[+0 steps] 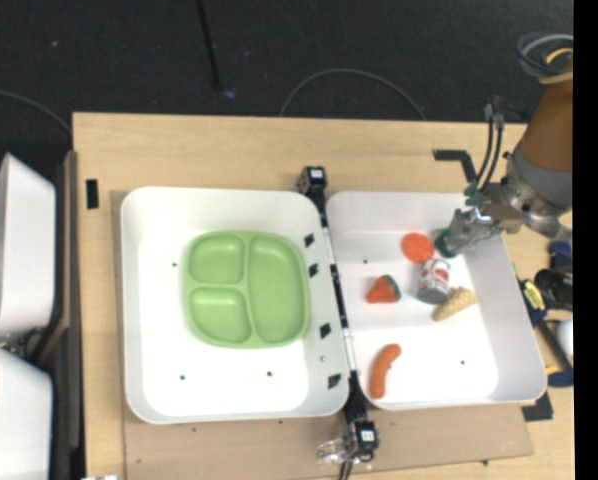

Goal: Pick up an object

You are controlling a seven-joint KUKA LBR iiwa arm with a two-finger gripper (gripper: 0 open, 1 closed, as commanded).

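Toys lie in the right bin (499, 368) because that is where the arm can pick from. An orange round toy (416, 247) sits near the back, just beside the gripper (449, 242). A small grey can (434, 279) lies just under it, and a tan cone-shaped toy (454, 304) touches the can on its right. A red strawberry toy (383, 289) sits a bit to the left, apart from the can. An orange sausage toy (383, 369) lies alone near the front, well apart from the others.

The left bin (139, 298) holds a green plate (247, 288) with three parts, and nothing is on the plate. I think it waits there as a place for picked things.

The arm (544, 153) comes in from the right and bends down over the back corner of the right bin. The gripper tip is low, right next to the orange round toy and above the can. I cannot tell if the gripper is apart or together, as it is too small and dark. I see no toy held in it, so I think the pick is not done yet.

Both bins sit side by side on the wooden worktop (229, 148).
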